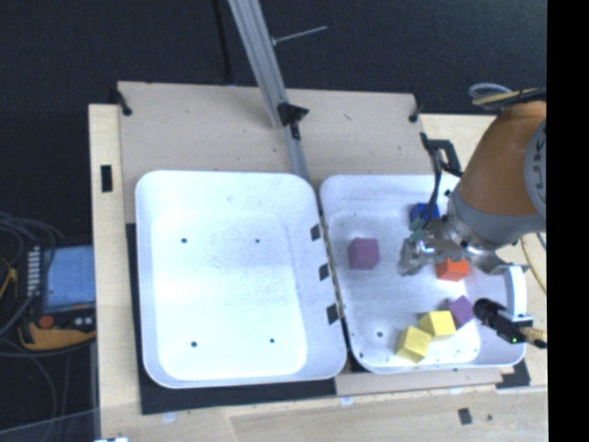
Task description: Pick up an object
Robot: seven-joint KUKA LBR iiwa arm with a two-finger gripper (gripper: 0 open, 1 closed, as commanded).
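On the desk (106,247), the hand (416,254) is poised low beside the orange block (452,269); its state cannot be told. Descent and closing are required next.

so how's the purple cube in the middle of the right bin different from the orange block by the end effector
The purple cube lies alone on open bin floor, apart from everything; the small orange block sits right against the end effector, partly hidden by the arm. The purple cube looks larger and shows fully; of the orange block just a part shows. The purple one is dull, the orange one bright. Both lie in the right white bin.
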